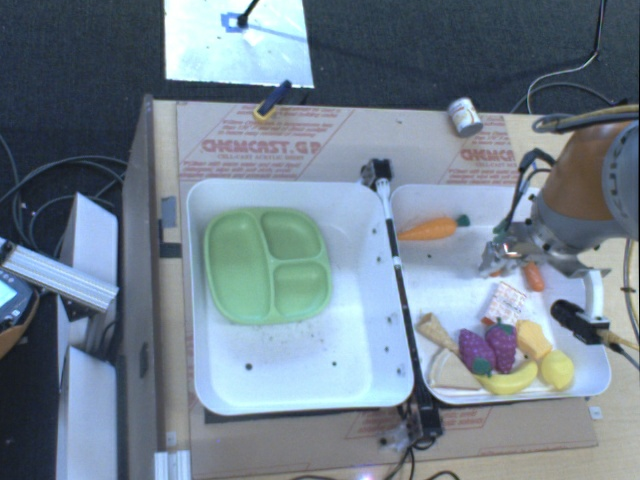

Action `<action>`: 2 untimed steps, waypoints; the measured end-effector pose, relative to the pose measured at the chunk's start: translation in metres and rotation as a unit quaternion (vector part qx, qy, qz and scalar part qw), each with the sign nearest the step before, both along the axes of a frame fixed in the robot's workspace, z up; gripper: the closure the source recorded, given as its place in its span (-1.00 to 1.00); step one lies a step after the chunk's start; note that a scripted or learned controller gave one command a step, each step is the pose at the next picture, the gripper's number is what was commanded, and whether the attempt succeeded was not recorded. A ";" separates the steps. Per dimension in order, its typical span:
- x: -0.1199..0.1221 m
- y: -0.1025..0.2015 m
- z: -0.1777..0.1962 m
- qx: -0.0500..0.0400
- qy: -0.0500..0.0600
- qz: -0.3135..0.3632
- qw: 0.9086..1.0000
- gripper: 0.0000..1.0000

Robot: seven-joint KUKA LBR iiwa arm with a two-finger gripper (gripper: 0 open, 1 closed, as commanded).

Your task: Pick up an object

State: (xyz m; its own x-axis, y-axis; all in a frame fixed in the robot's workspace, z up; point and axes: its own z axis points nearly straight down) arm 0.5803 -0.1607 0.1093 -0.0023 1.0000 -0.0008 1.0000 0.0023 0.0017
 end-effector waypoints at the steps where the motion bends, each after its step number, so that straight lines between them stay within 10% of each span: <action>1: -0.040 -0.007 0.044 0.000 0.000 -0.001 1.000 1.00; 2: 0.029 0.044 0.037 0.001 0.000 0.001 1.000 1.00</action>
State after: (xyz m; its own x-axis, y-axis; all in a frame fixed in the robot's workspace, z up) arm 0.6092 -0.1170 0.1460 -0.0043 1.0000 0.0004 1.0000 0.0043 0.0027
